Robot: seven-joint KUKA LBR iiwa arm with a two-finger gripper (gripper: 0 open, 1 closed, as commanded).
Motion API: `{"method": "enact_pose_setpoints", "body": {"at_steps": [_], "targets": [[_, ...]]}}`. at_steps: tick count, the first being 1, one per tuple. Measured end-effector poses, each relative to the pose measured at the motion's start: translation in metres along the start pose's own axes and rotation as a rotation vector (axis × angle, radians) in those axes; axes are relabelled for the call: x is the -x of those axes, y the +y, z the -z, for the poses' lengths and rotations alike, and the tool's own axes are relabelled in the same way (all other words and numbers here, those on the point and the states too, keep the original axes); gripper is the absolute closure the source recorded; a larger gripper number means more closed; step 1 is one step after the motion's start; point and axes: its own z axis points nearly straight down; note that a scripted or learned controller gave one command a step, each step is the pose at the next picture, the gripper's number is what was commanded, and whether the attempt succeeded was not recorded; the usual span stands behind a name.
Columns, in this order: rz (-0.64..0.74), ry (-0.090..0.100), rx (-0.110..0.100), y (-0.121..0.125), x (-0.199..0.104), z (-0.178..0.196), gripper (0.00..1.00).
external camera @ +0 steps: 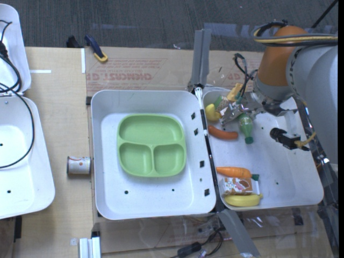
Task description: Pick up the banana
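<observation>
The banana lies yellow and curved at the front edge of the right bin, just below a small snack packet. My gripper is down at the far left end of that bin, well behind the banana, among a yellow fruit, a green bottle and a red sausage. Nothing can be seen between its fingers. The grey arm with its orange band reaches in from the right.
A carrot lies just behind the packet. The left bin holds a green divided plate. A small can lies on the bench left of the bins, and a blue and yellow clamp sits at the back.
</observation>
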Motion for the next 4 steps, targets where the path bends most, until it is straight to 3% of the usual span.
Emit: {"method": "enact_pose_setpoints", "body": {"at_steps": [1, 2, 4], "targets": [[0.001, -0.003, -0.003, 0.0, 0.002, 0.005, 1.0], [0.001, -0.003, -0.002, 0.0, 0.002, 0.006, 0.0], [-0.053, 0.0, 0.01, -0.004, 0.02, 0.002, 0.0]]}}
